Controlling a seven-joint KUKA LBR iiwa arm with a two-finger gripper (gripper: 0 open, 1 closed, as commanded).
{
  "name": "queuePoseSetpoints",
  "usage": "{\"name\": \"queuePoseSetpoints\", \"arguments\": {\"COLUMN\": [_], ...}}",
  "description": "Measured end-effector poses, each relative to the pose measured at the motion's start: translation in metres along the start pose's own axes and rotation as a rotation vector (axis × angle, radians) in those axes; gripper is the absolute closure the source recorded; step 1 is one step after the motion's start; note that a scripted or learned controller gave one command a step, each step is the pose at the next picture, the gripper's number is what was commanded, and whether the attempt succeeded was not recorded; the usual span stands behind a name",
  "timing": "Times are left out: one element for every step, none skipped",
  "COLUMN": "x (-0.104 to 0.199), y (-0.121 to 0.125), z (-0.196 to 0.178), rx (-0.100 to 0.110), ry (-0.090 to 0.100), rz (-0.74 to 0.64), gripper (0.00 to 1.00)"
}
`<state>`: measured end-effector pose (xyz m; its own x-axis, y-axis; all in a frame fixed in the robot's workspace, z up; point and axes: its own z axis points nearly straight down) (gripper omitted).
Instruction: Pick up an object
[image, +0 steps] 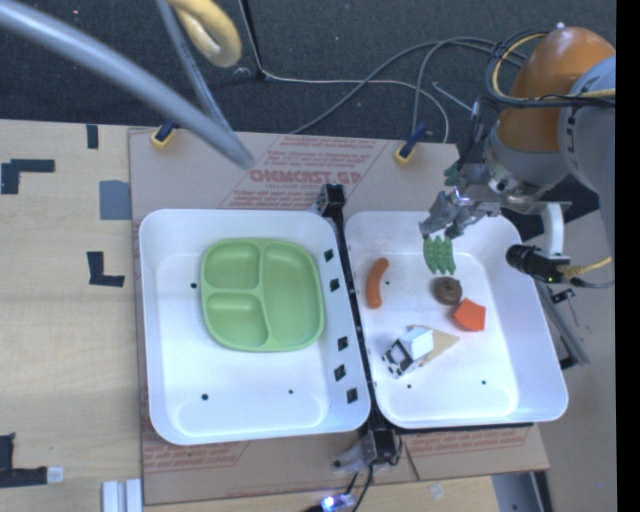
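Observation:
In the right bin (520, 395) lie an orange sausage-shaped piece (375, 282), a green ridged piece (439, 256), a small brown round piece (447, 291), an orange-red block (469, 316) and a white wedge with a black-and-white part (415, 349). My gripper (441, 224) hangs over the bin's far side, directly above the green ridged piece and very close to its top end. Whether the piece sits between the fingers is unclear.
The left bin (170, 330) holds a green sectioned plate (262, 294). A black divider with clips (345, 300) runs between the bins. Cables trail over the dark floor behind the bench. A grey pole (120, 70) crosses the upper left.

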<state>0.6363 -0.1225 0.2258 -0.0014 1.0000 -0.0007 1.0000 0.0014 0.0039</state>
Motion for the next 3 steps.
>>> {"name": "queuePoseSetpoints", "arguments": {"x": [-0.003,0.049,0.108], "y": [-0.006,-0.022,-0.036], "z": [-0.047,-0.05,-0.035], "rx": [0.0,0.006,0.008], "ry": [0.0,0.001,0.001], "rz": [0.0,-0.004,-0.004], "gripper": [1.0,1.0,1.0]}}
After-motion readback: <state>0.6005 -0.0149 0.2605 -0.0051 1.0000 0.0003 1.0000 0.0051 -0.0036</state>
